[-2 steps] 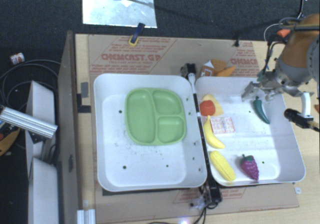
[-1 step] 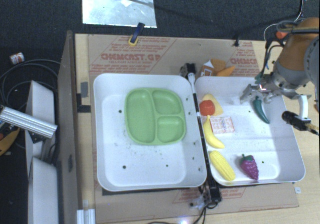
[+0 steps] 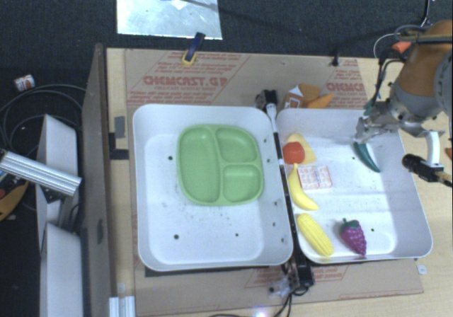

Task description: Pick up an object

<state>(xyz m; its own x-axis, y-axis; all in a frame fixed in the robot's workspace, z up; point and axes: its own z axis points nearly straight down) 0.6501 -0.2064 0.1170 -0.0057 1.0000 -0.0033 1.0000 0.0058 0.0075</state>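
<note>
Your hand (image 3: 369, 131) sits at the two o'clock corner of the right bin (image 3: 410, 227), with a dark green pepper-like piece (image 3: 368, 156) hanging from its tip toward the bin floor. It looks gripped at its top end, though how far the fingers are spread you cannot tell from here. If you keep it, lift straight up and slowly, since a hold that near the end can slip. The bin's far wall lies close at twelve o'clock, so avoid drifting that way. Open floor spreads toward six o'clock. The other pieces are well apart: tomato (image 3: 293, 153), card (image 3: 314, 177), banana (image 3: 301, 194), corn (image 3: 313, 233) and grapes (image 3: 354, 235). The green tray (image 3: 218, 165) fills the left bin (image 3: 159, 238).
</note>
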